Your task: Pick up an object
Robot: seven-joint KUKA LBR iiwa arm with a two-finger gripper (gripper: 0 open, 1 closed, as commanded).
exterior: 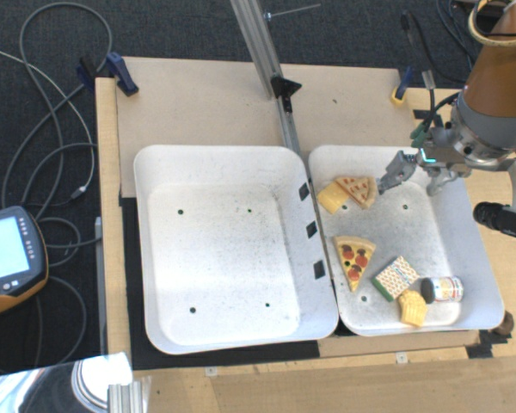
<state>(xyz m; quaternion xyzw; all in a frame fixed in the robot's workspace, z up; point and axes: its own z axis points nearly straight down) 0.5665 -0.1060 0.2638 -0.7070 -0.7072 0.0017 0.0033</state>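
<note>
White plastic formed the right bin, and all the objects lay inside it. The gripper hung over its upper part with the fingers spread apart and nothing between them. One finger was just beside a pizza slice. Another pizza slice, a patterned box and a small jar lay lower.

Single fixed camera above the bench, looking down at a slant. Stands far enough off to take in both white bins: left bin, right bin, plus floor cables beyond. Arm enters from the frame's right.
</note>
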